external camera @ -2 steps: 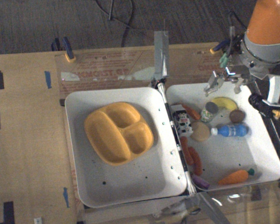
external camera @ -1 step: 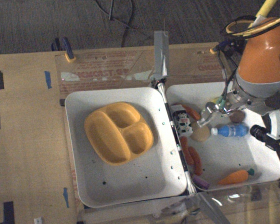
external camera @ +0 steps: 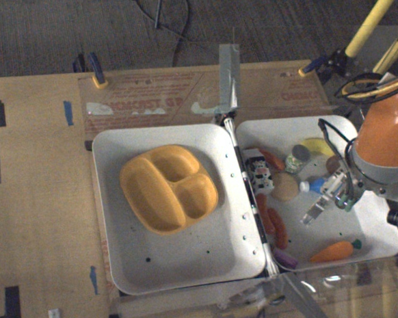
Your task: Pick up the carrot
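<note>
well, the carrot [external camera: 338, 250] lies on its side along the lower edge of the right bin [external camera: 377, 240], at the lower right of the frame, its green tip pointing right and its narrow orange end pointing left. it looks like a toy, so probably light, stiff and a bit slick; the thick middle seems the best place to take hold, squeezing across its width, since the tapered end could slip out. the claw [external camera: 319, 207] hangs above and a little left of the carrot, apart from it, with nothing between its fingers; whether they are spread or together i cannot tell. other small things crowd the upper left of that bin: a can [external camera: 297, 158], a round brown ball [external camera: 284, 187], red pieces [external camera: 275, 226] along the left wall and a purple one [external camera: 286, 257] near the lower left corner. the left bin [external camera: 125, 263] holds a yellow divided dish [external camera: 168, 187]. both bins sit on a cardboard-topped bench [external camera: 38, 202], with dark carpet [external camera: 51, 22] across the top of the frame.
</note>
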